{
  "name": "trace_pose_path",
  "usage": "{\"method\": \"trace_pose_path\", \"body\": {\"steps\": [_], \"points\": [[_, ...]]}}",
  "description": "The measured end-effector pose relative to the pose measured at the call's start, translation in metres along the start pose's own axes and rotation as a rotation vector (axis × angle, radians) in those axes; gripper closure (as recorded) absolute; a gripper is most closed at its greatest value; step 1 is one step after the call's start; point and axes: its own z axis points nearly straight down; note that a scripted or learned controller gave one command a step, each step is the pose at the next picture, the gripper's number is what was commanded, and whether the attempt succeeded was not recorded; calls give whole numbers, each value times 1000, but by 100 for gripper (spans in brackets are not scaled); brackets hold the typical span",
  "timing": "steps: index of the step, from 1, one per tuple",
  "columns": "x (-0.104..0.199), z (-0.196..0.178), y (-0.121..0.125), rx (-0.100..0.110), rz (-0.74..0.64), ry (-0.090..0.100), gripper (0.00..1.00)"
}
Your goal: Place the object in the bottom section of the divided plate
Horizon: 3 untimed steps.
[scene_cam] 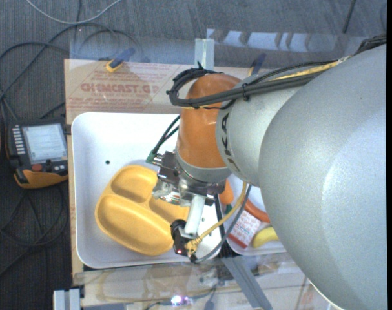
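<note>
Gripper [183,206] hangs over the right end of the yellow divided plate [134,212] in the left white bin [92,141]; plate spreads left and down-left of it, long axis upper-left to lower-right. Can't tell how the gripper is set or whether it carries anything. The object isn't identifiable; red-labelled item [245,227] and a yellow piece [265,237] lie right of it. Backboard [118,89] reads roughly "CHEMCAST".

A handheld grey-screened control pendant with orange trim [37,150] lies on the dark carpet at the left; a brown printed cardboard sheet [121,89] sits beyond the shallow white left bin [92,154]; black cables [28,57] trail over the floor.
</note>
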Motion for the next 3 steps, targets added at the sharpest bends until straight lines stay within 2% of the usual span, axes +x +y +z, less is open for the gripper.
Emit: {"method": "trace_pose_path", "body": {"steps": [1, 2, 3], "points": [[-15, 93, 11, -15, 85, 20, 100], [14, 101, 71, -12, 66, 17, 100], [75, 16, -1, 0, 43, 0, 100]]}}
